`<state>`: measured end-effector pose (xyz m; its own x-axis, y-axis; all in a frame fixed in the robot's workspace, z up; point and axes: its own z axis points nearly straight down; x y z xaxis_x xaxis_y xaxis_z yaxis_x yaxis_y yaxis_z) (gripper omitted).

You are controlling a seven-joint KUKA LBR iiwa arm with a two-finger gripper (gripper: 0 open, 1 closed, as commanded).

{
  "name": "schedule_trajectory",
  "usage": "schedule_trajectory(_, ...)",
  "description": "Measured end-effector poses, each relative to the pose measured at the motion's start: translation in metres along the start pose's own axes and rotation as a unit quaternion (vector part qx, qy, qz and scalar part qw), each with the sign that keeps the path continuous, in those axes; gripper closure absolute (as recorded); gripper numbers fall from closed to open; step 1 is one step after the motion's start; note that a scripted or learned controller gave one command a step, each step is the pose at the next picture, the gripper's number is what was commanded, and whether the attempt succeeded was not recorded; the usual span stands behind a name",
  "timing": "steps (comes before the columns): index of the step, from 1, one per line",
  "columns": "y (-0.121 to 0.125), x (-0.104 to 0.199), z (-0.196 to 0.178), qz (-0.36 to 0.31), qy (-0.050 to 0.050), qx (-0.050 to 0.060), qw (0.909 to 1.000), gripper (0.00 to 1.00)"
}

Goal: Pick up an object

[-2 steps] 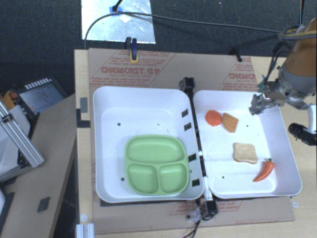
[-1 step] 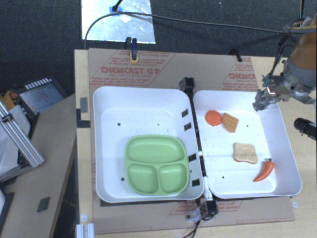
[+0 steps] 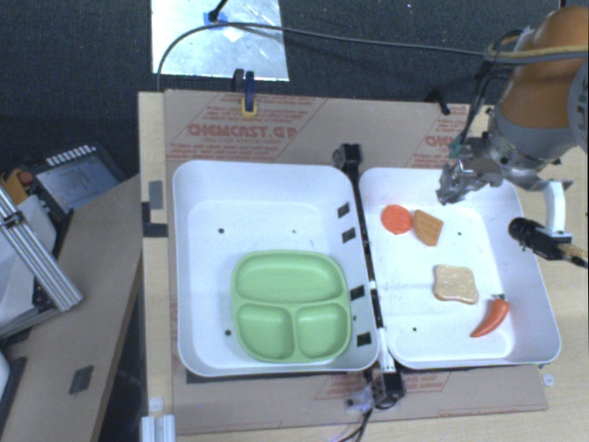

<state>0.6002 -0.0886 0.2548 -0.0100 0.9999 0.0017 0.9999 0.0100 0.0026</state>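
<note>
You are at the approach: the gripper, state I cannot tell, must descend to the nugget

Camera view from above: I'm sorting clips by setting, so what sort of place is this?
Most likely a robotics lab bench rigged for grasping trials. Two white bins sit clamped side by side on a board, toy food such as a bread slice lies in one, and loose cables run overhead.
</note>
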Motion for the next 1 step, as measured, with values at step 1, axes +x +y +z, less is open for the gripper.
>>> schedule_trajectory(1,-0.0101,0.0524,0.0036,0.001,0.0,0.001,1.0,1.0)
